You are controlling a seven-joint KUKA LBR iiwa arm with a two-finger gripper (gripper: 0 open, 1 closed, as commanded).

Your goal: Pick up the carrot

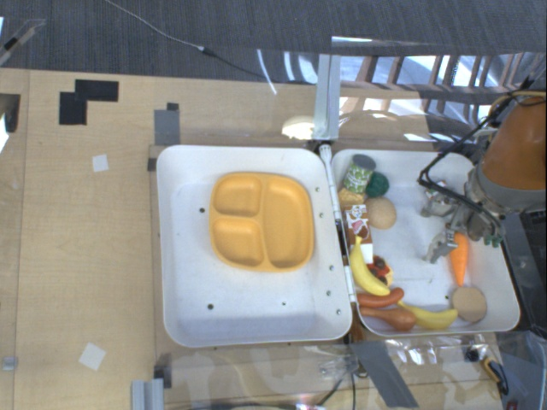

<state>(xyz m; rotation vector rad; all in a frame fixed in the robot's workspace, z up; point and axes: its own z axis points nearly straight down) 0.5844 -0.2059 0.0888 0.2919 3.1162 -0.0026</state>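
End effector point(450, 239), grip state unclear, hangs beside the carrot point(460, 261) near the right bin's point(509, 306) edge.

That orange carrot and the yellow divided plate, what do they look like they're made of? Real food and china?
The carrot looks like moulded plastic: one even, flat orange with a smooth surface, so probably a toy. The yellow divided plate also looks plastic, matte and uniformly coloured, with soft rounded ridges between compartments. The white bin under it seems to be thin plastic with a slight sheen.
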